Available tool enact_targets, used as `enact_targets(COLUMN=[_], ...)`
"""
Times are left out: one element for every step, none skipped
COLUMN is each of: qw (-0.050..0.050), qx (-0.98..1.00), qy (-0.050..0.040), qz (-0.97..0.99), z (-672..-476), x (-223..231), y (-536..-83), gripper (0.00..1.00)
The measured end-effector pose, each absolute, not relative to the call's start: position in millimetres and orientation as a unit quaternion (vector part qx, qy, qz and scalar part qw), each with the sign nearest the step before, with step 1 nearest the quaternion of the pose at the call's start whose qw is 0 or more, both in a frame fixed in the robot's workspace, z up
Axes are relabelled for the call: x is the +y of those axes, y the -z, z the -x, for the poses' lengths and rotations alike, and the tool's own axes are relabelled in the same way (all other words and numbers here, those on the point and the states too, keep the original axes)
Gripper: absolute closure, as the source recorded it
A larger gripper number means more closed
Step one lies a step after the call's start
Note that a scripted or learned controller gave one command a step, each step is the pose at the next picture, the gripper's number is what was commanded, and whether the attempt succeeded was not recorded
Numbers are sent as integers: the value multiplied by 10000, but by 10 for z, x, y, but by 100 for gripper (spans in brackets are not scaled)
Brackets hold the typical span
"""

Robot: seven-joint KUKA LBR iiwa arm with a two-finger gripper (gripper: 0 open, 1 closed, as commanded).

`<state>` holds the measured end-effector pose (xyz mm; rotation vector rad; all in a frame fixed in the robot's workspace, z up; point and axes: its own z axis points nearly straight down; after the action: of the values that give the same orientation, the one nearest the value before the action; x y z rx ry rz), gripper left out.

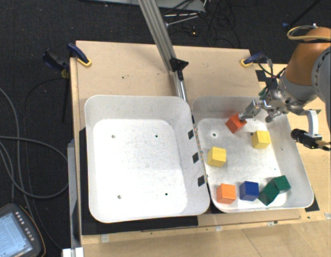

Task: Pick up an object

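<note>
We see the left bin (136, 157) wholly open for passage; in the right bin (294, 159) blocks crowd the front edge, two yellow blocks (217, 157) flank a bare middle, and the gripper (256, 110) blocks the back

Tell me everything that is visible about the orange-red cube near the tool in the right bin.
The orange-red cube is a small block with flat, matte faces, perhaps wood or foam. It looks tilted, one corner pointing toward the left bin. It lies in the upper part of the shallow white right bin, apart from the other blocks. The two-finger tool is right at its upper-right side; whether it touches or grips the cube cannot be told.
</note>
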<state>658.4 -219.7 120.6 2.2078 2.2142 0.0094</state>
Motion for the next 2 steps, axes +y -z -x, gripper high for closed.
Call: enact_targets(qw=[100,37], qx=[7088,7082], qy=[-45,-14], qz=[-7053,-7060], z=[-6600,-6651], x=[-2192,-2244], y=[-1314,-1773], gripper=[100,100])
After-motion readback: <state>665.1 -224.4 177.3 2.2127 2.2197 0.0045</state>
